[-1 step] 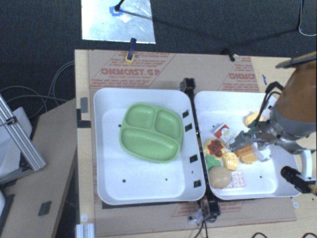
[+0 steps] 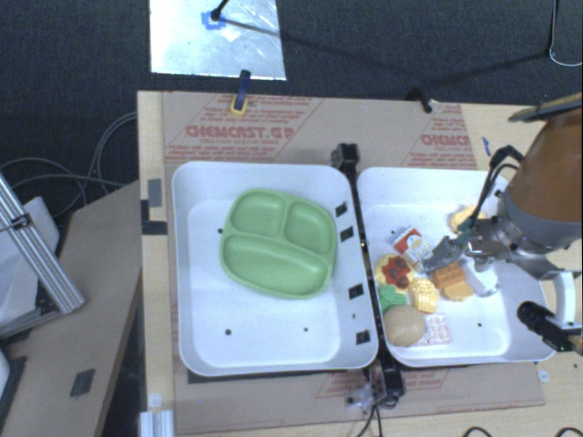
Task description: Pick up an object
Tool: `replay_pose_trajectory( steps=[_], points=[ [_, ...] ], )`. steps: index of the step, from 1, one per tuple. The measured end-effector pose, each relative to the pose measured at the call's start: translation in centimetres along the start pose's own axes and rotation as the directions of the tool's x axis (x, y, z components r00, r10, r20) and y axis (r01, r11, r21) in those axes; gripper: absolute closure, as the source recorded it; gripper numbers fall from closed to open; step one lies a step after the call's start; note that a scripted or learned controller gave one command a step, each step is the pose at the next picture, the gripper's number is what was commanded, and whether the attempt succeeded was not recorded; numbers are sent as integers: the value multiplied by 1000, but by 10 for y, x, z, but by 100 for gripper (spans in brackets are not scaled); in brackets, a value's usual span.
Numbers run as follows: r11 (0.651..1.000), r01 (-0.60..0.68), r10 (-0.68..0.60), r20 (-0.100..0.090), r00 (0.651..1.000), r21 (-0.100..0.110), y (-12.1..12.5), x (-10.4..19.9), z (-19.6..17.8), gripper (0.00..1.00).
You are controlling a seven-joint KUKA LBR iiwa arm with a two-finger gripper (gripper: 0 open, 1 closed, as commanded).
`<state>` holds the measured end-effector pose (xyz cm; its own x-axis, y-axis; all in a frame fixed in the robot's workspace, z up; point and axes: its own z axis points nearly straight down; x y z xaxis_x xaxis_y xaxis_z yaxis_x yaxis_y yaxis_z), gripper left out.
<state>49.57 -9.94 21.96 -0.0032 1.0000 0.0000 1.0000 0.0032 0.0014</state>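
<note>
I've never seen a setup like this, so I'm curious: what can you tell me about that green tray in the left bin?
The green tray is a pale green, rounded-cornered plate that looks like smooth moulded plastic. Raised ridges split it into three compartments: two smaller ones at the far side and one long one at the near side. It lies flat, right way up and turned slightly askew, near the middle of the left bin, resting on the bin's white floor. Nothing else touches it.

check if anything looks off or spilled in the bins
Nothing spilled or broken. The green tray lies slightly askew in the left bin. The toy food is bunched at the right bin's left side, under the gripper.
</note>
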Motion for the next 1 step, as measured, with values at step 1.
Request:
replay_pose_trajectory(
  steps=[1],
  points=[
    [1000,-3,3,-1,1000,5,-2,-6,61,0]
  ],
)
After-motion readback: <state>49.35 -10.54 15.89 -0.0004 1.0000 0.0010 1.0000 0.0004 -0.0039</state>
